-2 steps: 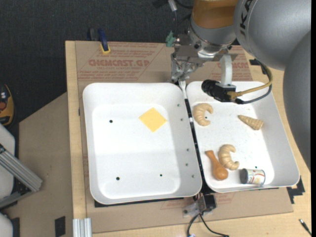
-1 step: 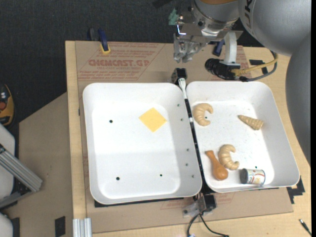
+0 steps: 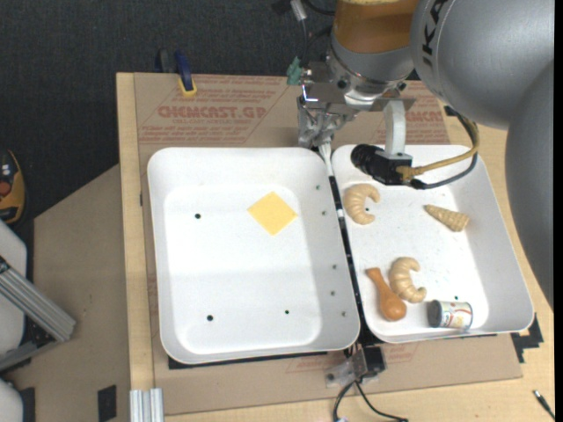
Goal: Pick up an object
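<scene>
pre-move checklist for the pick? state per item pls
1. Gripper above the back rims where the two bins meet, not over any object: not ok.
2. Nothing between its fingers: cannot tell.
3. Flat yellow square piece lies alone in the left white bin, open space all around: ok.
4. Two tan croissant-shaped toys in the right white bin; the nearer one touches the orange drumstick-shaped toy: not ok for a clean grasp.
5. Beige ridged cone lies apart from the rest: ok.
6. Small can on its side by the front rim: cannot tell if graspable.
</scene>
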Motion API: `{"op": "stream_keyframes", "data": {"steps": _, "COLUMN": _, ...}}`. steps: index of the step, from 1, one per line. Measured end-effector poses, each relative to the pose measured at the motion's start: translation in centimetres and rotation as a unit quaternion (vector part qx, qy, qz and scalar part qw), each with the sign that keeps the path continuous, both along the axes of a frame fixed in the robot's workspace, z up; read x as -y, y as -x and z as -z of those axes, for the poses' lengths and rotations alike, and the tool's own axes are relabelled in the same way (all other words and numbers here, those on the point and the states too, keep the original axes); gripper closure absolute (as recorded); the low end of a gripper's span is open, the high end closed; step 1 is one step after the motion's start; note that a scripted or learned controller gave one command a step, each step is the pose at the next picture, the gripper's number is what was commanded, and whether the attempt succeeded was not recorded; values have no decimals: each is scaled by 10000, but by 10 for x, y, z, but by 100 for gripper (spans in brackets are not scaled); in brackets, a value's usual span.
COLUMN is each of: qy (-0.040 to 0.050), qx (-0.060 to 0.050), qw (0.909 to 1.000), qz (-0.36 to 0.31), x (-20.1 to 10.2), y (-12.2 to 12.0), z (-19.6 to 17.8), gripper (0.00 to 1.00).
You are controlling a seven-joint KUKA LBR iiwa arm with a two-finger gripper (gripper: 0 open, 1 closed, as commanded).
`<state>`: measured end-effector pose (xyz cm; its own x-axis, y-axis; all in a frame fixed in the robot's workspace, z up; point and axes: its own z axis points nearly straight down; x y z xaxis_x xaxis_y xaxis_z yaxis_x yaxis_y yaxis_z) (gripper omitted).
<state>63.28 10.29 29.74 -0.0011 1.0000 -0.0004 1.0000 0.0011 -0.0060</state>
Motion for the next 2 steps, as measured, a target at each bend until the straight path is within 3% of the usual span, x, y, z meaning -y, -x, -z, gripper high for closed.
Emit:
{"op": "stream_keyframes", "data": {"steps": 1, "qy": -3, "qx": 61, "qw": 10000, "qz": -3, "x": -1, "y": -35, "z": -33, "gripper": 100}}
{"op": "stream_keyframes", "data": {"steps": 2, "qy": -3, "qx": -9, "qw": 10000, "qz": -15, "x": -53, "y": -9, "z": 31, "gripper": 100}}
